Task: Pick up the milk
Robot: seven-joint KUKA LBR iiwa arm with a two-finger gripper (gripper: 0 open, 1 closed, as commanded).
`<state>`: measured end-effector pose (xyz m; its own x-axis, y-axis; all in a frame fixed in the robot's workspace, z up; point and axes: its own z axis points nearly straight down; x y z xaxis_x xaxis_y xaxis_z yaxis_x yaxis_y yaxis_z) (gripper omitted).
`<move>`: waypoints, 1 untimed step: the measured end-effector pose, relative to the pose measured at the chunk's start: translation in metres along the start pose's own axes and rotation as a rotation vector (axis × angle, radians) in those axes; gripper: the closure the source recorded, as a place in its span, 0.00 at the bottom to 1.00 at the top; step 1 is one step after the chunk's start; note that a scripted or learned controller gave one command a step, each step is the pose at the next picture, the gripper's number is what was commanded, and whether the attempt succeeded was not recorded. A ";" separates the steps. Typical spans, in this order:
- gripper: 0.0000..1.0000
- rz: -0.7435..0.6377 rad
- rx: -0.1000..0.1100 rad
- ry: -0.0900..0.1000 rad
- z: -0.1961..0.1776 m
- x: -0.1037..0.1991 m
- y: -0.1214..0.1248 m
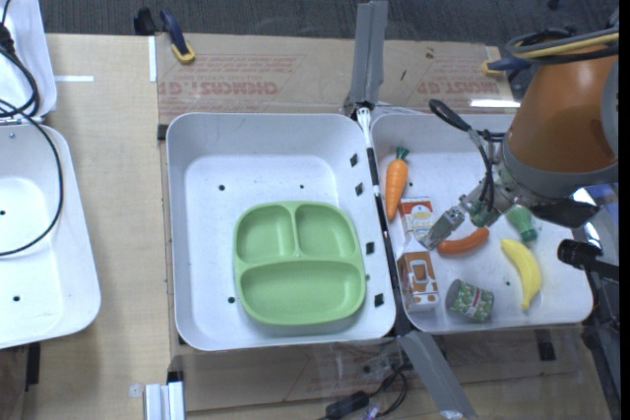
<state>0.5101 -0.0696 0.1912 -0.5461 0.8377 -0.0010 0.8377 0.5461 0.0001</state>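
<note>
Brown cardboard covers the desk (pixel 256 74) under two white bins. We see the milk (pixel 419 278), a small white and orange carton, lying flat at the front left of the right bin (pixel 551 310), beside a green can (pixel 471 301). We cannot tell how the jaws (pixel 445 226) stand; they blur above a sausage (pixel 463 242).

upside-down red lettering on cardboard sheet (pixel 295 74), reads roughly "chemcast"

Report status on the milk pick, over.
Gripper low in right bin, over hot dog, fingers unclear. Milk carton beside it, not held. Carrot and second carton crowd it.
</note>
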 end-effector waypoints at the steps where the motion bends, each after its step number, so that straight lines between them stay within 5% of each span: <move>1: 0.00 0.008 0.001 -0.014 0.044 0.111 0.049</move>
<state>0.4905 0.0503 0.1473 -0.5397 0.8417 -0.0153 0.8418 0.5398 -0.0012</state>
